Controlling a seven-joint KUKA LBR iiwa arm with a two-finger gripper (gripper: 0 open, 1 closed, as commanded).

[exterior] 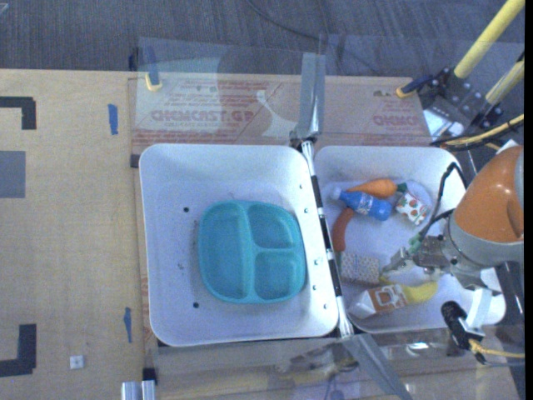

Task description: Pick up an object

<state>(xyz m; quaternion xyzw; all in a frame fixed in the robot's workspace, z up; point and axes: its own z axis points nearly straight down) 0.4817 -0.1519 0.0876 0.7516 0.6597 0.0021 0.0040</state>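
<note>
The hand (410, 259) hovers low in the right bin (333, 158); whether it is released or clenched cannot be told. A yellow banana (420, 291) lies just at its 6 o'clock, a blue bottle (366, 204) at 10 o'clock. A teal divided tray (251, 252) sits in the left bin (166, 182) at 9 o'clock.

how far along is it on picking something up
Done: the arm has reached over the right white bin, its gripper low among the objects. In hand: nothing visibly lifted; the blue bottle, orange carrot-shaped toy and yellow banana-shaped toy lie in the bin. Left: grasp and lift.
</note>
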